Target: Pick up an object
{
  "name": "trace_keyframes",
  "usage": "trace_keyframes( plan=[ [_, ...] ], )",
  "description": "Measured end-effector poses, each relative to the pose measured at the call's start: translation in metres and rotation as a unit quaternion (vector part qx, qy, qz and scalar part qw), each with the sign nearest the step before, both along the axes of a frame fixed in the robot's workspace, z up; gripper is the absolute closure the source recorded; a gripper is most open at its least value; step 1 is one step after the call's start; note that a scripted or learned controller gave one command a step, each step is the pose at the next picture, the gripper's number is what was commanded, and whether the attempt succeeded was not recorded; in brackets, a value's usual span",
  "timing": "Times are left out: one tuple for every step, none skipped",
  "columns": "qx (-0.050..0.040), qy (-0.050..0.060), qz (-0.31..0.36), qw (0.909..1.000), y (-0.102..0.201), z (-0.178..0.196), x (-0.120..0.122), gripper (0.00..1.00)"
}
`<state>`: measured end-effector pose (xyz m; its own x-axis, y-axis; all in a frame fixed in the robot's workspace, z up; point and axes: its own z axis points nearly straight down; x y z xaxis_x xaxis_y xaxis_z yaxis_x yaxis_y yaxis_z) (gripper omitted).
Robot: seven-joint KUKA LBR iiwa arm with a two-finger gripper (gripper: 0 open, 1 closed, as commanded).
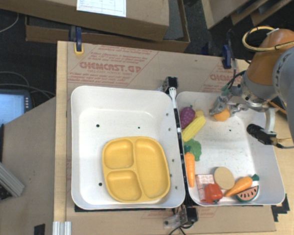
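At far end of right bin [264, 163] | pincer [223, 109] clasps small orange object [221, 114] | advice: lift straight, slowly, clear of corn [194, 128] nearby.

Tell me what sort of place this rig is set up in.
Likely a robotics lab test bench, not a kitchen: two shallow white plastic bins sit on a printed cardboard sheet held by clamps, plastic toy food lies in the right-hand one, and a small handheld screen stands alongside.
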<state>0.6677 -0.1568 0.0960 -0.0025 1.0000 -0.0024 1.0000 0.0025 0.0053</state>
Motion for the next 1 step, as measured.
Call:
trace_keyframes(
  plan=[
    [0.0036,0.003,0.002,1.0000,0.0886,0.0940,-0.0759,1.00]
  ],
)
